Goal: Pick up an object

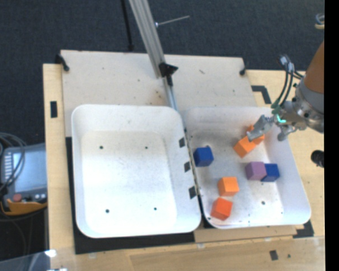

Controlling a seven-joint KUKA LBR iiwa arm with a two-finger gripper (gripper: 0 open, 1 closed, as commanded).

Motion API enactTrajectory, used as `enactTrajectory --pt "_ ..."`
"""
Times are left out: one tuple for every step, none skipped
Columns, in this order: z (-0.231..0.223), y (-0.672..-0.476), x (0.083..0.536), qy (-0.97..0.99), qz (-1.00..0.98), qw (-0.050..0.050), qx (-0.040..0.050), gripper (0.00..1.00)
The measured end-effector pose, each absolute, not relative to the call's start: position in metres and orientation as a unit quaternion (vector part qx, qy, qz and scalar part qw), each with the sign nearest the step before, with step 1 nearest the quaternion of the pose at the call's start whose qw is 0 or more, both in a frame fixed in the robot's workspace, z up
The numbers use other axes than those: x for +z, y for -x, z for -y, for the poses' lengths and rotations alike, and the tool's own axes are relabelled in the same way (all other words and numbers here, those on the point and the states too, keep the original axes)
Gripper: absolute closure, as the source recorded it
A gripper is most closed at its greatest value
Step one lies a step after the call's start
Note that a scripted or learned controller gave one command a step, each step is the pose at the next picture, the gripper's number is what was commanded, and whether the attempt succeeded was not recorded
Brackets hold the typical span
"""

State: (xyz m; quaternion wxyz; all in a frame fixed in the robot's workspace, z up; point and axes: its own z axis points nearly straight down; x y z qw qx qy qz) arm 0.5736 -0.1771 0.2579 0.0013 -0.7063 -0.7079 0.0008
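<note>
The arm (312, 89) enters from the right edge, where most of its body is cut off, and extends its gripper (260, 130) leftward and down over the right bin (296, 208). The fingers (262, 125) overlap the top of an orange block (246, 145) in the bin's upper part, but whether they are apart, together or clamped on it cannot be told. Below sit a blue block (203, 156), a purple block (255, 170) touching a second blue block (271, 172), and two more orange blocks (228, 186).
</note>
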Motion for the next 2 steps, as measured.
enactTrajectory --pt "0.177 -0.574 0.260 0.706 0.708 0.000 -0.0004 0.00" --pt "0.175 -0.572 0.197 0.707 0.707 0.002 0.0020 0.00"
